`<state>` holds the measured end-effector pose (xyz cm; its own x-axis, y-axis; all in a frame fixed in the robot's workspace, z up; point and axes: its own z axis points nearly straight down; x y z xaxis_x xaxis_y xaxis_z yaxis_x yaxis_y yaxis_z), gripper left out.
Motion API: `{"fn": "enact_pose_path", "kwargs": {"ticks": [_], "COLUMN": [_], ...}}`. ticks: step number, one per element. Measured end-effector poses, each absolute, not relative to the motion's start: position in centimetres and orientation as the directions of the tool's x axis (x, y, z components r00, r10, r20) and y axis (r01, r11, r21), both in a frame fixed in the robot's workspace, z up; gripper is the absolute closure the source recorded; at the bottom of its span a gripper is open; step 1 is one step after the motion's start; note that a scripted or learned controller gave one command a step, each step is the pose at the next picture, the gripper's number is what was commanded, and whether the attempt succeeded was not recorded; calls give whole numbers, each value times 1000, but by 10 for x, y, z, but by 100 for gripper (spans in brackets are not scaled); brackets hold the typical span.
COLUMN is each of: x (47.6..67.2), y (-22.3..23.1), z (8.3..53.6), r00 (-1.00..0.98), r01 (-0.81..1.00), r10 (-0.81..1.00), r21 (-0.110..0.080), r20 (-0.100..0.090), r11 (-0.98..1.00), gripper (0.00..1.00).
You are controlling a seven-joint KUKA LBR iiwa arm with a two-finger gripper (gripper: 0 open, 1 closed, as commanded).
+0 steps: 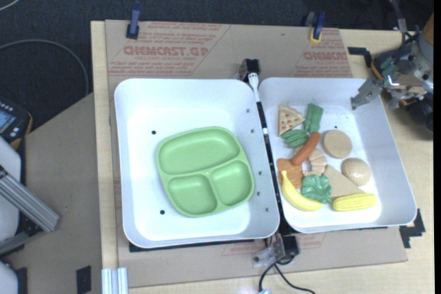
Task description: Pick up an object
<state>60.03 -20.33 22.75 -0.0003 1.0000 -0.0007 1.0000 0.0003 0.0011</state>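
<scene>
The bench (207,45) carries two white bins side by side. The left bin (138,107) holds a green divided tray (204,169) lying flat near its middle. The right bin (386,155) holds a cluster of toy food toward its left half: a yellow banana (298,195) and a corn cob (354,202) at the near side, an orange carrot (306,147), a tan round piece (337,144) and a wedge-shaped slice (289,120). The gripper (363,96) sits over the right bin's far right rim, well apart from the food and holding nothing.
</scene>
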Motion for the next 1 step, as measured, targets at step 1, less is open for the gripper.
{"fn": "enact_pose_path", "kwargs": {"ticks": [1], "x": [524], "y": [-165], "z": [78], "r00": [1], "r01": [1000], "r10": [1000], "r21": [-11], "r20": [5], "r11": [-1], "gripper": [0]}}
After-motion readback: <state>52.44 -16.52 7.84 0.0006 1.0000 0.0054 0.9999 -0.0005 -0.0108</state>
